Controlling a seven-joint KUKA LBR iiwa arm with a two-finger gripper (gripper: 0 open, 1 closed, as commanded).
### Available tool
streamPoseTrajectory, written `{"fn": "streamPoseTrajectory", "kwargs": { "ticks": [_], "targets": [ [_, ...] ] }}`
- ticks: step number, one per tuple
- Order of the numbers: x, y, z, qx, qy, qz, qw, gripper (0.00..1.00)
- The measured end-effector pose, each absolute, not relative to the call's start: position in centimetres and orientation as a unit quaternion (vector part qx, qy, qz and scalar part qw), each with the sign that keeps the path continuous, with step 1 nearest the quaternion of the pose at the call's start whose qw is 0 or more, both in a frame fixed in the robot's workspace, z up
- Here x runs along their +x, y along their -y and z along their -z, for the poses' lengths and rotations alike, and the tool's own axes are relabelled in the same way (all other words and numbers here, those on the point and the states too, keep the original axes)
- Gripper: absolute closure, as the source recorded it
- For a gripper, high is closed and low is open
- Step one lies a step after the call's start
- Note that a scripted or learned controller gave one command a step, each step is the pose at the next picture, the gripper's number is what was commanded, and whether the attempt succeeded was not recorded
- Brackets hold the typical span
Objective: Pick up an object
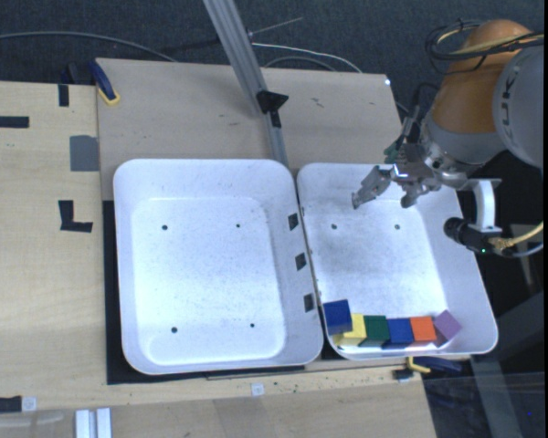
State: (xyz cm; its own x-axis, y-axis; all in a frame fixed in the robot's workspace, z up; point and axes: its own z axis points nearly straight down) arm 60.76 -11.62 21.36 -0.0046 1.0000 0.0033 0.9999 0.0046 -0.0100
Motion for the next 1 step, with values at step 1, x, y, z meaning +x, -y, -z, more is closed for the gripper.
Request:
{"fn": "streamPoseTrajectory", "kwargs": {
  "ticks": [1],
  "targets": [
    [57.69,4.97,-18.99,-0.705,0.709,-0.0012,0.003,0.00]
  ]
}}
